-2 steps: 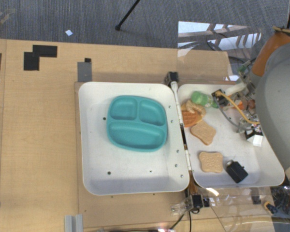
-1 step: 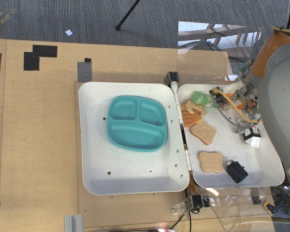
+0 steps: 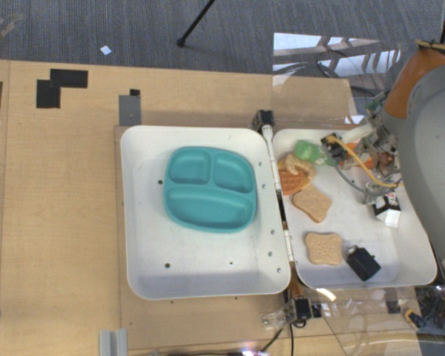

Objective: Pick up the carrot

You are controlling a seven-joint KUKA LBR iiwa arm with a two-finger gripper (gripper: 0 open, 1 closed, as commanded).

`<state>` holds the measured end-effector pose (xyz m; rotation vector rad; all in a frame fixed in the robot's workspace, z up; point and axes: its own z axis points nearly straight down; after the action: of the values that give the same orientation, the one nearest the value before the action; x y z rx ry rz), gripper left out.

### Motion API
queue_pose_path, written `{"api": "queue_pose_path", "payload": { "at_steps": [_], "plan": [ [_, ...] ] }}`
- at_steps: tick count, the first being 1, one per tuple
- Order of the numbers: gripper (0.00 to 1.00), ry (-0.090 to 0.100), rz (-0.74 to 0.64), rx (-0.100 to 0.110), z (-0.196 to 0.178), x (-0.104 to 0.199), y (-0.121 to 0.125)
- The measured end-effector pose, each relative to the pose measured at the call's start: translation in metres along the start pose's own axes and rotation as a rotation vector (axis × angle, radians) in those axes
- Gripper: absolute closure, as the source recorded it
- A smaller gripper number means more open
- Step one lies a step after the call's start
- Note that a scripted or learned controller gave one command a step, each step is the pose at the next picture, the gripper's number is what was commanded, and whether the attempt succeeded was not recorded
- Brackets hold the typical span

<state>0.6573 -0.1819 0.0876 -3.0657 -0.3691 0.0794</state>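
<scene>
1. Camera view looks down on two white bins side by side on the bench: the left bin (image 3: 141, 273) carries a teal divided plate (image 3: 210, 188), and the right bin (image 3: 411, 269) carries the food items.
2. A carrot (image 3: 294, 173) appears to lie in the right bin close against its left wall, toward the far corner: an orange, somewhat ragged piece just beneath a green item (image 3: 306, 151). This identification is a judgement; the shape is small and soft in outline.
3. The arm (image 3: 430, 117) reaches in over the right bin's far right side. Its gripper (image 3: 371, 170) sits amid wires and small parts near the bin's far edge; whether it is open or closed cannot be told, and nothing can be seen held in it.
4. By my reading, the step in hand is the approach: the gripper is well apart from the carrot, toward the opposite side of the bin.
5. The next move calls for travel across toward the left wall, then a descent squarely over the orange piece.
6. Obstacles: the green item touches or nearly touches the carrot on its far side, a toast-like slice (image 3: 312, 203) lies just beside it on the near side, and the bin wall crowds its left. A second slice (image 3: 324, 248) and a black block (image 3: 363, 262) sit near the near edge, out of the way.
</scene>
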Motion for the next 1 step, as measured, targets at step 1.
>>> {"api": "queue_pose_path", "payload": {
  "at_steps": [1],
  "plan": [
    [0.0,0.005,0.014,-0.009,0.0007,-0.0004,-0.0028]
  ]
}}
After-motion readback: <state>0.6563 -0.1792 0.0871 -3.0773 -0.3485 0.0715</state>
